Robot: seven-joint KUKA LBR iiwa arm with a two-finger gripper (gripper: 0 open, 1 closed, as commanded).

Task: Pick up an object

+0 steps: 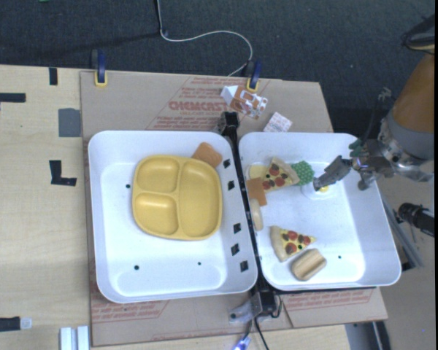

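Note:
The right bin point(350, 228) holds several toy foods. A pizza slice point(277, 173) and a green broccoli piece point(303, 171) lie near its far left. A brown square piece point(256, 190) and a pale oblong piece point(257, 217) lie along its left wall. A second pizza slice point(288, 240) and a bread roll point(309, 263) lie toward the front. My gripper point(323, 184) hangs low over the bin's far middle, just right of the broccoli. Its tip is over a small pale item with a yellow spot point(320, 191).
The left bin point(109, 254) holds a yellow divided plate point(178, 197) and an orange-brown piece point(206, 154) by its far right corner. Black clips point(237, 228) line the wall between the bins. Paper tags point(244, 102) and a white cable point(204, 35) lie behind the bins.

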